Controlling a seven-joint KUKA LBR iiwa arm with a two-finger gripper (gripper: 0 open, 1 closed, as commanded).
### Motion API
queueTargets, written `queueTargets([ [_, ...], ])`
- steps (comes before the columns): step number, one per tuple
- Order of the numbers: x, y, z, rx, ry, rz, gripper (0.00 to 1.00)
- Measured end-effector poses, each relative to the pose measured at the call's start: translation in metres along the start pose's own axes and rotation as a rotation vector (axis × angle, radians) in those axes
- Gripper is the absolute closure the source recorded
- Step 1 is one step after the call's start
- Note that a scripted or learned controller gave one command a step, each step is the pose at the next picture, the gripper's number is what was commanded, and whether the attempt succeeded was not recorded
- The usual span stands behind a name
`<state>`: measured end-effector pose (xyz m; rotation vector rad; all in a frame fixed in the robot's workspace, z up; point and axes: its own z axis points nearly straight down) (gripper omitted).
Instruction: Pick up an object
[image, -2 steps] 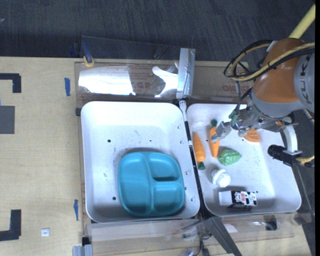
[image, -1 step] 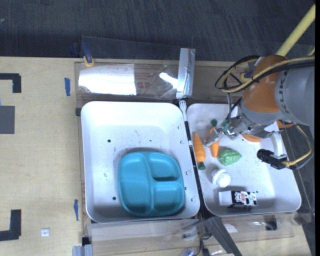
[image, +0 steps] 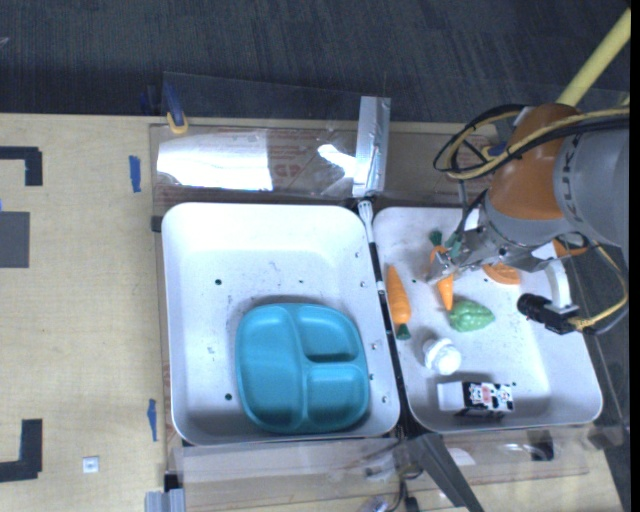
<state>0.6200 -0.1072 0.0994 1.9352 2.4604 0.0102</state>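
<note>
1. My tool (image: 455, 262) is down in the right bin (image: 570, 385), near its far side; I cannot tell whether it is wide, narrow or holding anything.
2. Possible picks all lie in that bin: a small carrot piece (image: 445, 292) just below the tool, a green leafy toy (image: 469, 317) beside it, a longer carrot (image: 398, 298) along the left wall, a white bottle (image: 440, 355) and a black-and-white carton (image: 478, 396) nearer the front.
3. The left bin (image: 200, 250) holds a blue divided tray (image: 301, 366).
4. Risk: carrot piece and green toy almost touch, so closing could nudge one away or catch both.
5. Risk: the long carrot hugs the wall, leaving little finger room.
6. Hard to read: cables and my wrist cover the tool, and an orange thing (image: 502, 272) beneath is partly hidden.
</note>
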Motion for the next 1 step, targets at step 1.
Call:
queueTargets([
  [1, 0.0557, 0.0525, -0.0828, 0.023, 0.007, 0.103, 1.0],
])
